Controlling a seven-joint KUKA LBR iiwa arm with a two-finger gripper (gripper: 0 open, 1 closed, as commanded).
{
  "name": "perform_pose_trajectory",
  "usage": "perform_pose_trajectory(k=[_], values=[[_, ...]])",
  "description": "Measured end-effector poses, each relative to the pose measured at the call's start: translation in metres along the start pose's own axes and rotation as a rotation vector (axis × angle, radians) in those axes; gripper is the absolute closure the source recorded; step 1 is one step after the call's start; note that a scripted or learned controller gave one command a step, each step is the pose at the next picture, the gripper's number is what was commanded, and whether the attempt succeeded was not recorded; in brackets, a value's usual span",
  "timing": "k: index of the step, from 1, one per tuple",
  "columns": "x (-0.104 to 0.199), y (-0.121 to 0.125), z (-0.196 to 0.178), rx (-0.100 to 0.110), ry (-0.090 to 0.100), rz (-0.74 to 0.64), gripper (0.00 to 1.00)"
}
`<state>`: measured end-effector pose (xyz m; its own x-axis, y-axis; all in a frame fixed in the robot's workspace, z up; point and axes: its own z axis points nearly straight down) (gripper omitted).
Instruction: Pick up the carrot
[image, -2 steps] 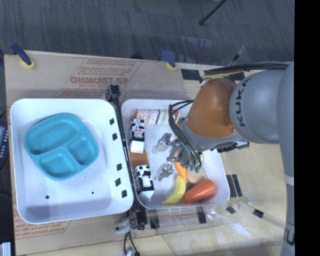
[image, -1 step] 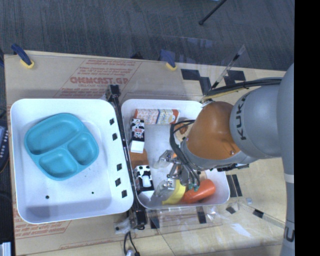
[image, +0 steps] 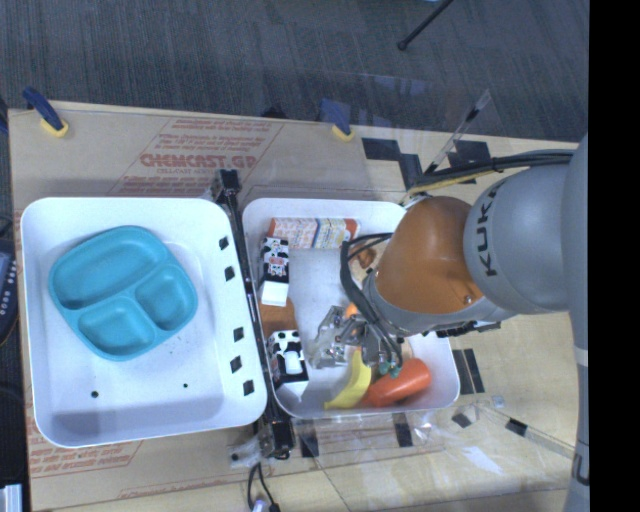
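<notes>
The tabletop (image: 150, 165), covered in brown printed cardboard, spreads out on every side of the end effector (image: 350, 342). The grey arm (image: 525, 235) comes in from the right of it, and the orange band (image: 425, 255) sits directly above it, hiding the wrist. The left white bin (image: 40, 300) lies well to the left of the end effector and holds a blue divided plate (image: 122, 290), flat on the bin floor. The right white bin (image: 310, 400) is the one the end effector hangs over, low in its near half. How wide the end effector stands cannot be told, since its metal parts blur together under the wrist, and nothing is clearly seen gripped in it.

The carrot (image: 405, 381) lies just below and to the right of the end effector, on the bin floor near the front wall, pointing roughly sideways. A yellow banana (image: 352, 385) lies just below the end effector, touching the carrot's left end. An orange-and-white carton (image: 312, 232) rests against the far wall, well above the end effector. Two small black-and-white cartons sit along the bin's left wall: one (image: 275, 262) up and to the left, the other (image: 289, 357) just to the left. A small white block (image: 274, 294) lies between them.
</notes>
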<state>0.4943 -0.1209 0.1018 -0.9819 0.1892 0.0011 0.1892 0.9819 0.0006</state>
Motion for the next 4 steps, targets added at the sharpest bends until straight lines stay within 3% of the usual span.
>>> perform_pose_trajectory(k=[1, 2, 3, 4], values=[[0.026, 0.051, -0.091, -0.001, -0.004, 0.265, 1.0], [0.011, -0.034, -0.086, 0.002, -0.004, 0.015, 1.0], [0.003, 0.008, 0.01, -0.001, -0.001, -0.175, 1.0], [0.003, 0.007, 0.01, -0.001, 0.0, -0.175, 0.0]])
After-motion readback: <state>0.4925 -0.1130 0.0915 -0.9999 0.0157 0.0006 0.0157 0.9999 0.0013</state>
